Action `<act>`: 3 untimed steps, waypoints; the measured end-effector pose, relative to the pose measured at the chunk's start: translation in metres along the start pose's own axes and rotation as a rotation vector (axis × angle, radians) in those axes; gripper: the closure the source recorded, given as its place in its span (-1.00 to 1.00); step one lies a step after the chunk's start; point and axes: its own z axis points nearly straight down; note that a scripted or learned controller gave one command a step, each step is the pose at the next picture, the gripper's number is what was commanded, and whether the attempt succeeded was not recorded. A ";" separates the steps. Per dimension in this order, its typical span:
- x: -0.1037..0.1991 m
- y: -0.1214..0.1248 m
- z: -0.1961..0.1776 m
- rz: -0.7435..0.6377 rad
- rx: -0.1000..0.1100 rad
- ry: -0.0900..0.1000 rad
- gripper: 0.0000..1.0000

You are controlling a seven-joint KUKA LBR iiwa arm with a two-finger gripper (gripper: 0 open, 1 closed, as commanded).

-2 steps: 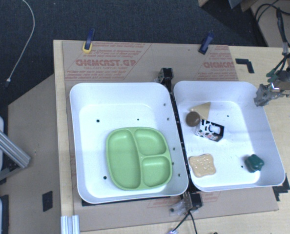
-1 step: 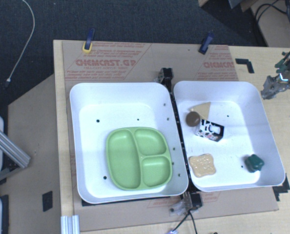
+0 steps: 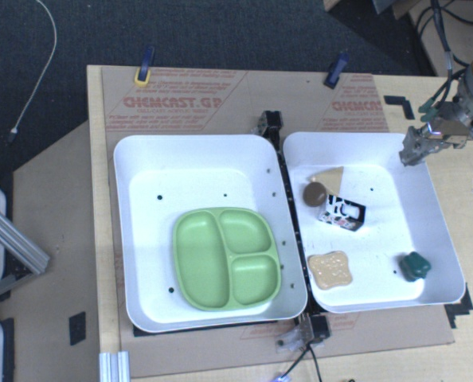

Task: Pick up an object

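Note:
The right bin [image 3: 428,205] holds a beige bread-shaped piece [image 3: 330,269], a dark green lump [image 3: 415,267], a black-and-white packet [image 3: 344,212], a brown round piece [image 3: 314,193] and a tan wedge [image 3: 330,177]. My gripper [image 3: 416,147] hangs over the bin's far right corner, well apart from all of them, with nothing seen in it.
The left bin [image 3: 141,213] bears a green three-compartment plate [image 3: 225,257]. Black clamps [image 3: 270,123] sit between the bins at the far side. A yellow clip [image 3: 144,73] and a blue clip [image 3: 335,72] hold the cardboard's back edge.

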 end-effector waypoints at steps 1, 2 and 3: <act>0.051 0.001 0.019 0.000 0.002 0.000 1.00; 0.109 -0.001 0.017 -0.001 0.001 0.001 1.00; 0.161 -0.005 0.038 0.000 0.004 0.000 1.00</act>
